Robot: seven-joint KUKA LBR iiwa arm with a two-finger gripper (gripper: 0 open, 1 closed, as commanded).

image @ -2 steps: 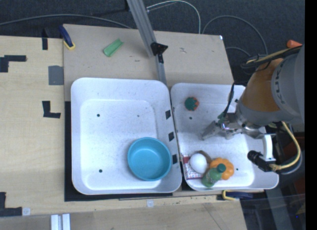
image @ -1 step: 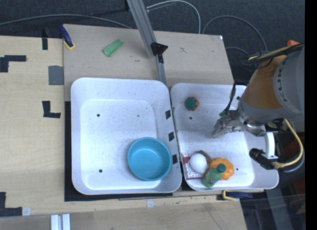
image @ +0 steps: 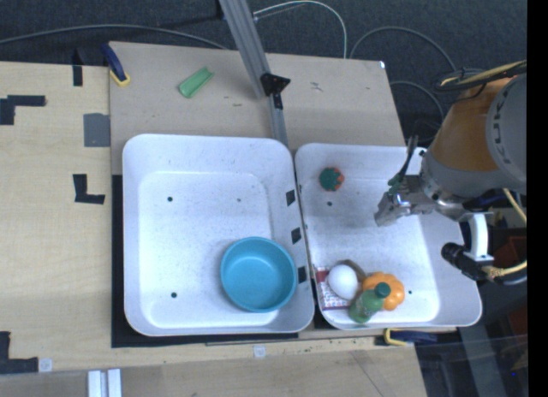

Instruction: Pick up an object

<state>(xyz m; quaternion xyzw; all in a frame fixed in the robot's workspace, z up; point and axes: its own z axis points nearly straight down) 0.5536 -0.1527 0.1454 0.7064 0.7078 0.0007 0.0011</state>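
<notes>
White plastic makes up both shallow bins on the wooden surface (image: 342, 87). Taking each bin as a clock face seen from the camera, the left bin (image: 154, 216) carries a blue bowl (image: 257, 273) at about five o'clock, close to the wall it shares with its neighbour.

Over in the right bin (image: 428, 254), a small round green ball with a red patch (image: 330, 179) lies alone at about eleven o'clock. A cluster sits at six o'clock, against the near wall: a white egg-shaped object (image: 343, 281), an orange rounded object (image: 387, 290) just to its right, and a green piece (image: 366, 305) touching the orange one from the lower left. Something flat with red print (image: 330, 294) lies under the egg.

At three o'clock of the right bin the grey arm with its orange band (image: 467, 134) leans in, and the end effector (image: 391, 210) hangs low over the bin's bare floor, apart from the ball and well apart from the cluster. Whether its fingers stand wide or narrow cannot be told from this angle, and nothing can be seen between them.

Beyond the bins, at twelve o'clock on the surface, lies a small green block (image: 194, 82), with a grey pole (image: 244, 27) slanting up beside it.
</notes>
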